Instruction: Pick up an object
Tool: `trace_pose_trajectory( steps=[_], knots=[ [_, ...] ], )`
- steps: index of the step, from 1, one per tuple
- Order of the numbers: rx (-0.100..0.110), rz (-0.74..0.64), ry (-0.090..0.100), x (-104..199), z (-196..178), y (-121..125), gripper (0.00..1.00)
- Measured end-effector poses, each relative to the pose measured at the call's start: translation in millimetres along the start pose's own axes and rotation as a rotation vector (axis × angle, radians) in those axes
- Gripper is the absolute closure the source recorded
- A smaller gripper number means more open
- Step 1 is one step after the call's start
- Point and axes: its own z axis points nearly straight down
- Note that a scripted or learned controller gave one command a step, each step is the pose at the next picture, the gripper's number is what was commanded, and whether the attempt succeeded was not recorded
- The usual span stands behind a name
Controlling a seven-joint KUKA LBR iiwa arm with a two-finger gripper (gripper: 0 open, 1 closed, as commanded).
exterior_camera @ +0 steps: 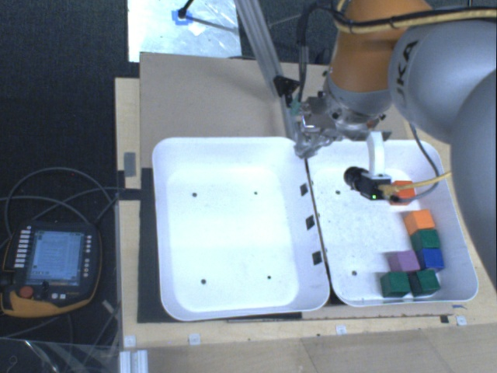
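Several small blocks lie in the front right corner of the right bin (342, 286): an orange block (420, 221), a green block (425, 239), a blue block (432, 259), a purple block (403, 261), and two more green blocks (394, 284) at the very front. My gripper (308, 143) hangs over the far end of the rim between the two bins, well away from the blocks to their far left. A black module with a green light (365, 183) sticks out below the wrist over the right bin.
The left bin (225, 231) adjoins the right bin along a shared rim with black clips (311, 222). A teach pendant (50, 266) with cables lies left of the bench. A metal strut (256, 29) slants down behind the gripper.
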Motion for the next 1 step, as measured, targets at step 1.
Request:
trace_pose_trajectory(
  steps=[1],
  knots=[
    [0.001, 0.001, -0.001, 39.0, 11.2, -25.7, 1.00]
  ],
)
